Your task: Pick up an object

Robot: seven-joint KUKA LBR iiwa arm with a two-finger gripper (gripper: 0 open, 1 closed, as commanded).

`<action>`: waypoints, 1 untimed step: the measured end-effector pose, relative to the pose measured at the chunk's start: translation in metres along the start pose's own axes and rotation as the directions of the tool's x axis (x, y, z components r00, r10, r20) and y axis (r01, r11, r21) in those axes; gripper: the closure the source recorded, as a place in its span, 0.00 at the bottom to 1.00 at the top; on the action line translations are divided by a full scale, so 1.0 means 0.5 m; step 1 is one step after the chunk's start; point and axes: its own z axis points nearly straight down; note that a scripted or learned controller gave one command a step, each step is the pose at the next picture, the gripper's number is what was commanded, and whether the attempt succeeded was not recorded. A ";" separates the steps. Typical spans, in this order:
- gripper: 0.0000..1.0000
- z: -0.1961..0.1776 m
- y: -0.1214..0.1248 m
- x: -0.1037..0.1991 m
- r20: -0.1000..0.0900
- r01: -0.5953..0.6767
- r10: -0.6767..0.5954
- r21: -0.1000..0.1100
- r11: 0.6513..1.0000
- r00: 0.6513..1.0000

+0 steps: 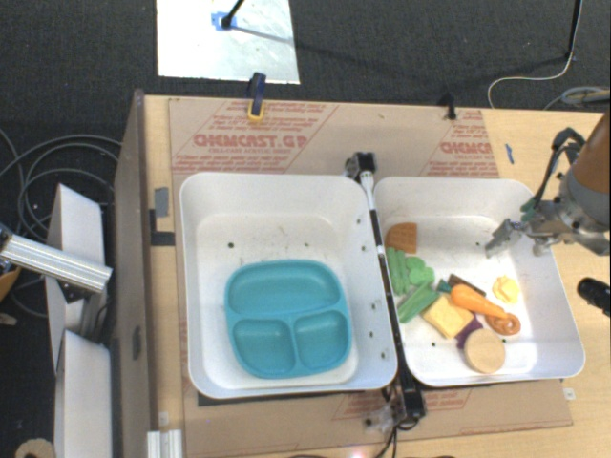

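Left of tool, below it: carrot, apart.

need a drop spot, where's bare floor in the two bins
Left bin: bare strip behind the teal divided tray. Right bin: bare back floor between the brown piece and the gripper. Its front is crowded around the carrot.

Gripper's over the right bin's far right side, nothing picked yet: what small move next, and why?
Probably ease the gripper toward the camera and slightly left, over the orange carrot. The toy food sits clustered in the right bin nearer the camera than the gripper, which is over bare bin floor, and I see nothing between its fingers.
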 end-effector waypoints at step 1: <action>0.00 -0.016 -0.043 0.171 -0.003 0.008 -0.008 0.003 1.000 1.000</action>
